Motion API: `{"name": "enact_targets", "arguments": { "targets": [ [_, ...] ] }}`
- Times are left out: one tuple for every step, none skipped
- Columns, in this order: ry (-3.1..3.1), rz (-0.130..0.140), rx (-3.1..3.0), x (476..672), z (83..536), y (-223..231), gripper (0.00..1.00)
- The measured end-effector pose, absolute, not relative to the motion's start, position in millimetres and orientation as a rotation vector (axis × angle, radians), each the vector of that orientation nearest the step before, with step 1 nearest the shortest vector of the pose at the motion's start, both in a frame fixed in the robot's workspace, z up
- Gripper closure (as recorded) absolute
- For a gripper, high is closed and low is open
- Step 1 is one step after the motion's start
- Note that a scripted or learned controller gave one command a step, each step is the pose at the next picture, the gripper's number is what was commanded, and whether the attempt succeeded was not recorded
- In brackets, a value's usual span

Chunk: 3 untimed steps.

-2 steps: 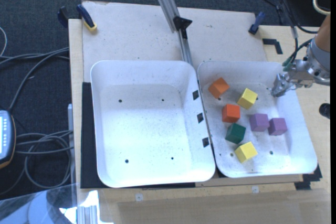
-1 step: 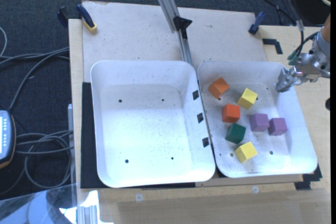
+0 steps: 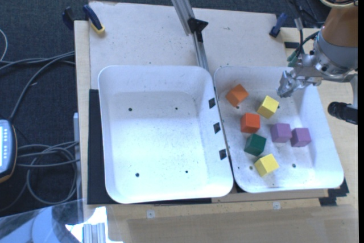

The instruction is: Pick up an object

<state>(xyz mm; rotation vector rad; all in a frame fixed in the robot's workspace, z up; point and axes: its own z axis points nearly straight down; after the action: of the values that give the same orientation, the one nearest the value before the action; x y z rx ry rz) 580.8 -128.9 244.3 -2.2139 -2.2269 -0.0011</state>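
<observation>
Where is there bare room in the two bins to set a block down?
The left bin has a bare floor from wall to wall. In the right bin, free strips lie along the far rim beyond the orange block and along the right wall past the purple blocks. Its middle is crowded with blocks, with the pincer above the yellow block.

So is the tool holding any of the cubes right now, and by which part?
Nothing is held. The tool hangs over the right bin, just above and right of the upper yellow cube, which lies on the bin floor.
</observation>
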Motion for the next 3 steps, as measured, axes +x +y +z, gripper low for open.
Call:
{"name": "enact_targets", "arguments": {
  "targets": [
    [-2.231, -0.006, -2.214, 597.5, 254, -77, 1.00],
    [-2.230, -0.005, -2.214, 604.7, 258, -25, 1.00],
    [-2.229, -0.003, -2.214, 621.6, 242, 30, 1.00]
  ]
}}
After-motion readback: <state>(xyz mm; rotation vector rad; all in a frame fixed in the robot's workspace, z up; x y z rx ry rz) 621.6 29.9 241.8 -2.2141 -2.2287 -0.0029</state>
